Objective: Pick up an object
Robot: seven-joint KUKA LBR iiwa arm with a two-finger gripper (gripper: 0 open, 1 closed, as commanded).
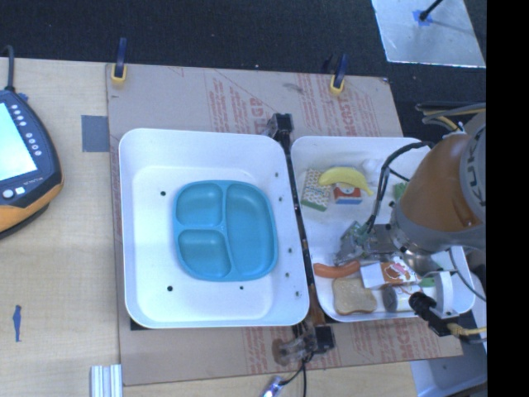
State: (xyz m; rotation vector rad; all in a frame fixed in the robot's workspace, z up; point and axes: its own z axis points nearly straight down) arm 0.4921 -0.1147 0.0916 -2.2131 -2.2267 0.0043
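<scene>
Arm (442,193) comes in from the right and bends down over the right bin (307,151), orange band uppermost, wrist pointing down and left into the middle of that bin. Gripper (357,240) sits low among the items, just above the hot dog (335,268). Can't tell whether it is released or clenched; the tip is a small dark-green blur against the clutter, and nothing shows as being held.

Right bin contents:
- banana (345,176) near the back, touching a small red and blue box (347,193) just in front of it
- green-and-white packet (314,190) to the left of those, near the bin's left wall
- hot dog lying roughly level, left of centre
- slice of bread (354,297) at the front edge, just below the hot dog
- red-and-white wrapper (397,273) right of the bread, partly under the wrist

Left bin (132,222) has a blue divided plate (225,230) lying flat in the middle, three compartments, well apart from the arm.

Both bins sit on a cardboard sheet (223,98) held by two clamps at the back edge. A handheld controller (21,160) lies at the far left of the bench.
</scene>
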